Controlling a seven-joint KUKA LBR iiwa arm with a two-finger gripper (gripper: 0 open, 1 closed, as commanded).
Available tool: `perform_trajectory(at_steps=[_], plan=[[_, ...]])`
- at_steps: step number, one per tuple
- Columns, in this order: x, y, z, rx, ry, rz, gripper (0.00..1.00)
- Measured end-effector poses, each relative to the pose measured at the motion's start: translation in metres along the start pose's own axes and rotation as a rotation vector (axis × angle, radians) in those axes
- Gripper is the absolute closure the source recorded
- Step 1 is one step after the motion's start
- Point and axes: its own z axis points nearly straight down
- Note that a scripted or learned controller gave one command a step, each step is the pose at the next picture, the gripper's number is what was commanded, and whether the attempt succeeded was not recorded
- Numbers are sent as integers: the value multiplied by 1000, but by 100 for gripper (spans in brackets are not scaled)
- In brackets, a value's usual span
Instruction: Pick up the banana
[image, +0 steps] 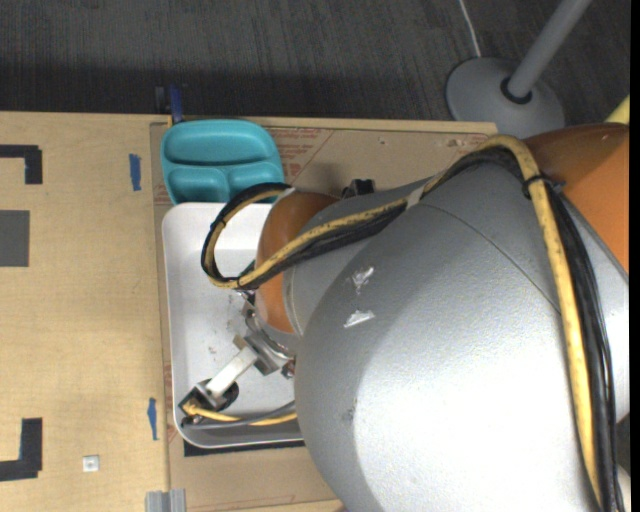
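Even overhead light on my feed, moderately bright. Arm (460, 340) close to lens, big grey shell soft, small glints on it. White bin (195, 300) floor bright, near washed out. Shadow under arm inside bin. Dark floor (250, 50) at top dim. Counter (80, 300) sharp.

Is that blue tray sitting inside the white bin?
No, the blue tray sits outside the white bin, against its far edge.
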Motion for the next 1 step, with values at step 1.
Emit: perform_trajectory(at_steps=[1], plan=[[-47, 61, -105, 0, 1, -161, 0]])
